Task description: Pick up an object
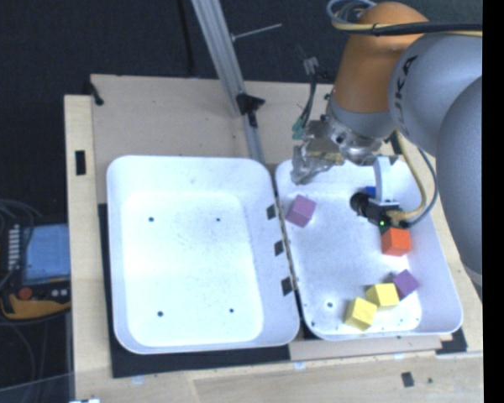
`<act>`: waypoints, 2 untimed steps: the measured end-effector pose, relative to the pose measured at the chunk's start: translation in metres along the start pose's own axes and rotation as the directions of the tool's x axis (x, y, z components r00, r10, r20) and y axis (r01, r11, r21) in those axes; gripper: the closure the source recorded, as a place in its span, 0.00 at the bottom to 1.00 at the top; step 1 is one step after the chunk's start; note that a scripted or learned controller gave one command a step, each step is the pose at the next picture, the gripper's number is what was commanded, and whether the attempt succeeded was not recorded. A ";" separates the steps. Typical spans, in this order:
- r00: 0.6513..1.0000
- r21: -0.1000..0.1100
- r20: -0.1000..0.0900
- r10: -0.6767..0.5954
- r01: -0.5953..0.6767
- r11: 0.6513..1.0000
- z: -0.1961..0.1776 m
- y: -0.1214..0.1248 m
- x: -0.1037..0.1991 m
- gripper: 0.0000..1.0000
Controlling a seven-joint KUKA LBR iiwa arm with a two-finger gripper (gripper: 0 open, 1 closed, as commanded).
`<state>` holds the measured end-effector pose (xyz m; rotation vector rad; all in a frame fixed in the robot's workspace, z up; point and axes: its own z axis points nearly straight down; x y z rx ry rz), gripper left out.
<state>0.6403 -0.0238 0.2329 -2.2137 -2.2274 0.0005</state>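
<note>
From the overhead camera I see a pale wooden bench (151, 116) on a dark floor, with a slanted metal pole (223, 53) crossing its back edge and a blue box (46, 253) with cables off to the left. Two white bins sit side by side on it. The left bin (189, 250) shows bare white floor with a few dark specks. The right bin (336, 259) holds the blocks: a purple cube (301, 211) near its left wall toward the back, an orange cube (396, 241) by the right side, and near the front a small purple block (406, 282) touching a yellow cube (383, 295), with a second yellow block (360, 312) just beside that. The arm (420, 74) comes in from the right, orange band above the wrist. Its gripper (307, 168) hangs over the back left corner of the right bin, just behind the purple cube and apart from it. I cannot tell how its pincer is set; nothing shows between its tips.
</note>
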 end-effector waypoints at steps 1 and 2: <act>1.000 -0.004 -0.001 -0.002 0.002 1.000 -0.012 -0.005 0.054 1.00; 1.000 -0.003 -0.001 -0.002 0.002 1.000 -0.018 -0.003 0.110 1.00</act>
